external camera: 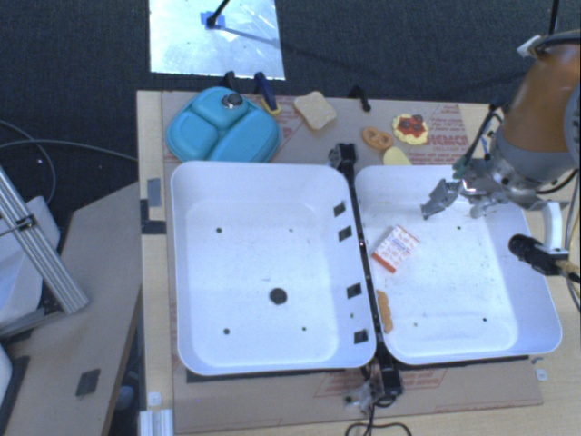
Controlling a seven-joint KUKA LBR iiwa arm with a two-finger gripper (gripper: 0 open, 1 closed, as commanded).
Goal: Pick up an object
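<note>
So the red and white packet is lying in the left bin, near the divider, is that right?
Not quite. The camera view shows the red and white packet lying in the right bin, near the divider. The left bin holds a small dark disc.

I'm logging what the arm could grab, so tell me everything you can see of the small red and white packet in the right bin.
The red and white packet is a small flat rectangle, seemingly a paper or foil wrapper, mostly white with a red-orange band along its lower left edge. It lies flat and turned diagonally on the floor of the right bin, in its left half near the divider. Nothing touches it; the hand is above and to its right, apart from it.
</note>
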